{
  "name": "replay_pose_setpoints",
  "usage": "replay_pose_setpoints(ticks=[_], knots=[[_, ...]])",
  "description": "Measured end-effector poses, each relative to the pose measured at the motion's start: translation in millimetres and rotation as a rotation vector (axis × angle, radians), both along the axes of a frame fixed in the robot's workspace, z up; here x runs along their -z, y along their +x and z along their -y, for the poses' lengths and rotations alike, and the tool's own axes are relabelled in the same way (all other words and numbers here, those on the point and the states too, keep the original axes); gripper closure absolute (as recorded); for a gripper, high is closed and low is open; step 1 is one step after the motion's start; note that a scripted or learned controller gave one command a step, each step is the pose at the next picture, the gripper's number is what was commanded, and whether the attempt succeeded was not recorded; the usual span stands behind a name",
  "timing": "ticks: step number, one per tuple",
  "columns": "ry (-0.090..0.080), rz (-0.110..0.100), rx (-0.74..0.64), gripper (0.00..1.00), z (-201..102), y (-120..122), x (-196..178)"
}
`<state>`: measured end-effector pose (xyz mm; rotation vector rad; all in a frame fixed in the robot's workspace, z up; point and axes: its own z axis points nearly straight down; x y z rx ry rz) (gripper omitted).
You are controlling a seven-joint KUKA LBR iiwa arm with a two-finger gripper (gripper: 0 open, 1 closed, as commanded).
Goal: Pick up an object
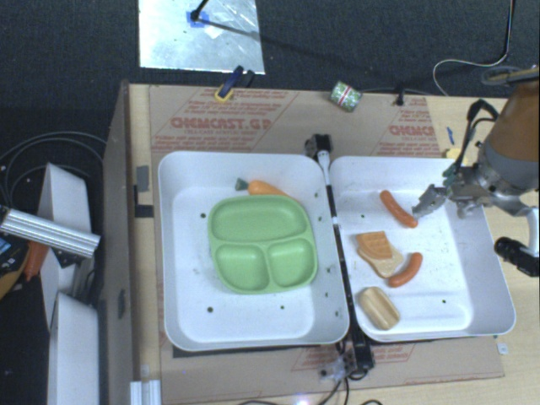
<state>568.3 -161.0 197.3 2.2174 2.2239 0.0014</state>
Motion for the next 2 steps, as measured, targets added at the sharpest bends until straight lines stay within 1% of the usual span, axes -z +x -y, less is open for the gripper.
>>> replay_pose_setpoints(ticks=[1, 2], knots=[[-0.001, 0.001, 0.002, 0.00, 23, 11, 113], [0.000, 0.000, 0.001, 0.00, -17, -43, 113]])
